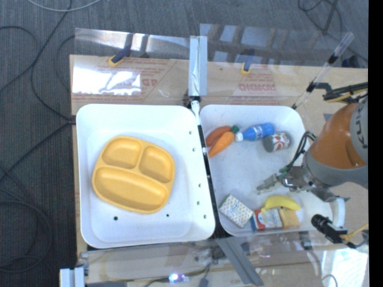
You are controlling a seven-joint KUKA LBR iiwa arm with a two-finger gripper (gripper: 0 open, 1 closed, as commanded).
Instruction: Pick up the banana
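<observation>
Curved yellow banana (282, 203) beside metal fingers (267, 184) in smooth white bin (251, 113)

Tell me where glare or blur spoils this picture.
Camera view: glare whitens the clear panels behind the bins; both bins look evenly lit, with soft shadows; the banana is sharp enough; the claw looks small and slightly soft.

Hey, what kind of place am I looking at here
Likely a robotics lab bench for pick-and-place trials: a robot arm reaches over two white bins, toy groceries such as a banana lie inside, and cables trail across carpet.
</observation>
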